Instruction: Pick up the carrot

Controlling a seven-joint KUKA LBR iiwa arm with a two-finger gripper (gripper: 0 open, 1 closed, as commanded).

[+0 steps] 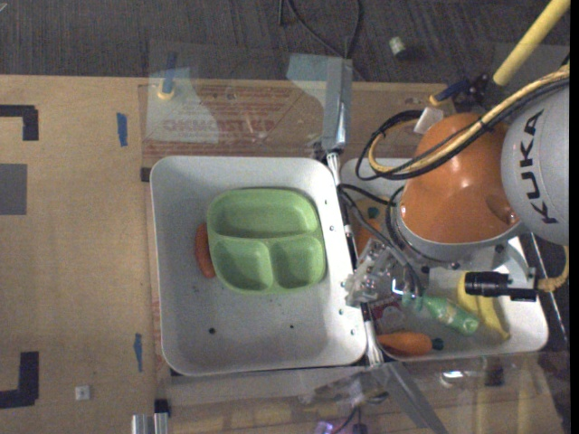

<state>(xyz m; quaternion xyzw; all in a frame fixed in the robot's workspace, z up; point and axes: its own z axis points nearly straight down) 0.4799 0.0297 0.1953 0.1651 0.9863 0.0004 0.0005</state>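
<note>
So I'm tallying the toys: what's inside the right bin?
In the right bin I can see a carrot, a green bottle and a yellow piece. The arm covers most of the bin, so anything beneath it is hidden.

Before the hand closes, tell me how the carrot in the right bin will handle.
The carrot looks like smooth, glossy toy plastic, so probably stiff, light and a bit slippery. Its rounded, tapered body may roll or squirt out if pinched off-centre. It lies against the green bottle near the bin's front wall, so neighbours may shift too.
</note>
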